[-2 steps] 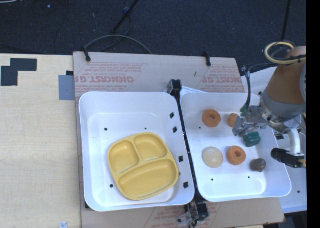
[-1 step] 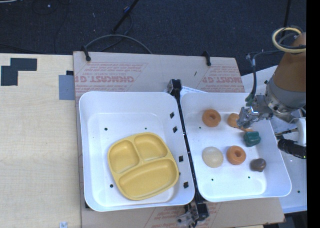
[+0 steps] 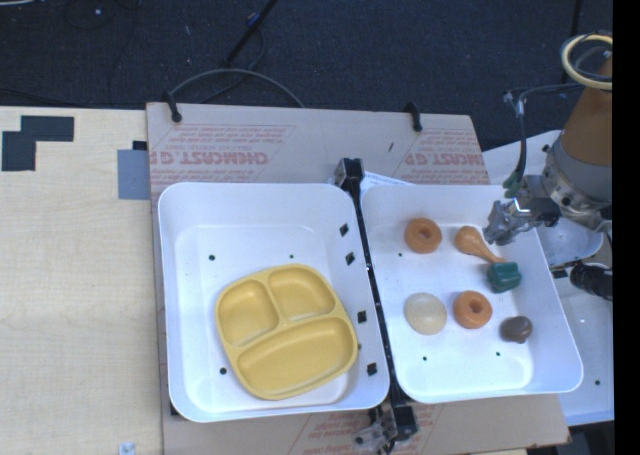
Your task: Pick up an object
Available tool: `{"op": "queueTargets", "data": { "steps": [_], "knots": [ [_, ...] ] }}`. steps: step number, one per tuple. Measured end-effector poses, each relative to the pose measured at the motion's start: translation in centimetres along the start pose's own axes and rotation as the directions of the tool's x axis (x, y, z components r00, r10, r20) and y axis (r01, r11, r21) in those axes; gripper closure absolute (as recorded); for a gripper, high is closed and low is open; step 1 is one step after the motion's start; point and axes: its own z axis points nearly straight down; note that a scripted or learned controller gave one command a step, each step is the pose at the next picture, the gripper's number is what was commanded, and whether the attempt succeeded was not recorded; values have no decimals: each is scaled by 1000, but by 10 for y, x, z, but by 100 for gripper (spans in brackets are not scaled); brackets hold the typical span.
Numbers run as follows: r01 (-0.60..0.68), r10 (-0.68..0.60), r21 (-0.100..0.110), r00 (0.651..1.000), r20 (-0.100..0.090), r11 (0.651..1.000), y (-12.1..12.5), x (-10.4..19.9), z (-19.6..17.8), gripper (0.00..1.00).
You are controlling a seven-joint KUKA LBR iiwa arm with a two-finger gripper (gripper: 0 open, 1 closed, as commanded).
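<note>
Claw hangs at the far right of the right bin, just beside the pear-shaped toy; cannot tell its opening. Green block sits just nearer. Risk: toys crowded here, so a descent may nudge the pear aside or catch the bin wall.

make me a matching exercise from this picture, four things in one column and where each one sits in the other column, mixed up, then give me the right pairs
Things:
1. yellow divided tray
2. green block
3. cream ball
4. dark brown lump

Places:
A. right bin, nearest its front right corner
B. left bin
C. right bin, just left of the front orange ring
D. right bin, just below the gripper

Pairs: 1-B, 2-D, 3-C, 4-A
</note>
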Motion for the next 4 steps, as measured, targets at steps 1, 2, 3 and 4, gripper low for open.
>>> {"op": "queueTargets", "data": {
  "steps": [1,2,3,4],
  "knots": [
    [3,-3,4,1000,-3,1000,1,55,-8,100],
    [2,-2,5,1000,-3,1000,-7,113,-9,100],
    [2,-2,4,1000,-1,1000,0,161,-7,100],
    [3,-3,4,1000,-2,1000,1,213,-10,100]
  ]
}}
